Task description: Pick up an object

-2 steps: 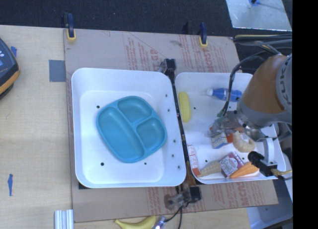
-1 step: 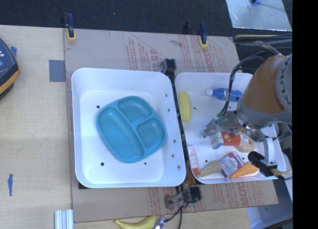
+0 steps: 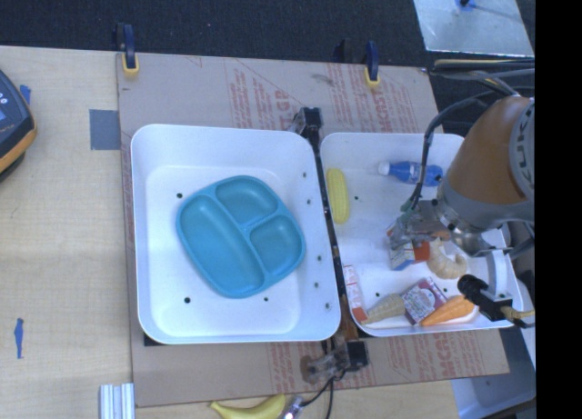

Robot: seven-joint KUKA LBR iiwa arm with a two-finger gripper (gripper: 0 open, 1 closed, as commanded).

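You see two white bins (image 3: pixel 145 226), a light blue divided plate (image 3: pixel 239 235), a yellow corn cob (image 3: pixel 337 194), a blue-and-white bottle (image 3: pixel 409 171), an orange carrot (image 3: pixel 448 312), a tan cone (image 3: pixel 385 307), a yellow banana (image 3: pixel 247 406), and blue clamps (image 3: pixel 128 43) on brown cardboard (image 3: pixel 227 90) with faded red print.

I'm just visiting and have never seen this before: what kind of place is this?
Probably a robotics lab test bench, not a kitchen. A robot arm reaches over two white bins clamped onto cardboard. The right one holds toy food, such as a corn cob and a carrot; the left holds a blue plate.
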